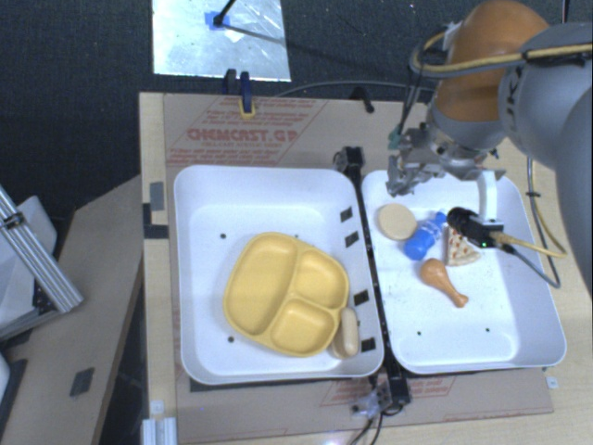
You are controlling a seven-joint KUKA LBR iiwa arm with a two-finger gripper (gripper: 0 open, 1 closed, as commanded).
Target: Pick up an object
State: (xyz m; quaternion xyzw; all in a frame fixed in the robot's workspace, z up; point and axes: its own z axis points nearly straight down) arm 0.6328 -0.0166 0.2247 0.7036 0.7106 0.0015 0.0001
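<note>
Nothing is being lifted yet: the tool (405, 185) is hovering over the right white bin (519, 341), its state impossible to tell, just above the round tan disc (397, 221) lying there

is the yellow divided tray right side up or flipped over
Right side up. The yellow tray lies flat in the left bin with its compartments opening upward; the dividing ridges and hollows are visible from above.

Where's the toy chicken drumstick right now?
The drumstick lies in the right bin, near its middle, just below the pizza slice and the blue bottle.
</note>
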